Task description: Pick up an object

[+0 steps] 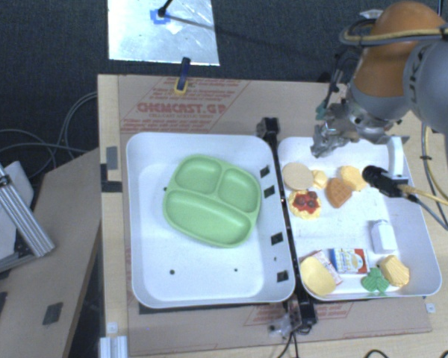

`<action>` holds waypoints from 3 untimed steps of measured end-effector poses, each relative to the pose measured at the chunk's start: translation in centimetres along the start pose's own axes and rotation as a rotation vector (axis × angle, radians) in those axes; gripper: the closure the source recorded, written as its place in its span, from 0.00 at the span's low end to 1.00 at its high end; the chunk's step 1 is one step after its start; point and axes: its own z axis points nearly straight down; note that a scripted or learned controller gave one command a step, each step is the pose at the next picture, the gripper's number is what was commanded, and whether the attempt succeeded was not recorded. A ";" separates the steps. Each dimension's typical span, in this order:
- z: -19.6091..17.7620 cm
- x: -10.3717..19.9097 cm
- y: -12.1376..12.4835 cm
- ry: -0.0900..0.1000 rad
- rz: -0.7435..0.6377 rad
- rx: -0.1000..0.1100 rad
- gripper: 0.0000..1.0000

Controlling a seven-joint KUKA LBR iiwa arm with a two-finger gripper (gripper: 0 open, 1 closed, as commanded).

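Grey arm (433,73), orange band (glossy), thin cables, small metallic tool (325,144).

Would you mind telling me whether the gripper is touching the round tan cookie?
Apart. The camera view shows white bin floor between the gripper and the cookie, which lies below and left of it.

Dark carpeted floor (45,43) surrounds the bench. A shiny silver sheet (163,19) lies on it at top, marked with a small blue patch. The brown bench board (183,103) carries faded red lettering. Grey cables (75,118) loop across the floor at left. A tan side table (52,222) holds slanted aluminium rails (11,200).
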 end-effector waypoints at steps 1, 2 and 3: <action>0.8 4.3 -3.3 0.000 0.000 0.001 1.00; 1.2 8.8 -6.0 0.001 0.000 0.001 1.00; 1.0 12.9 -9.4 0.000 0.000 0.002 1.00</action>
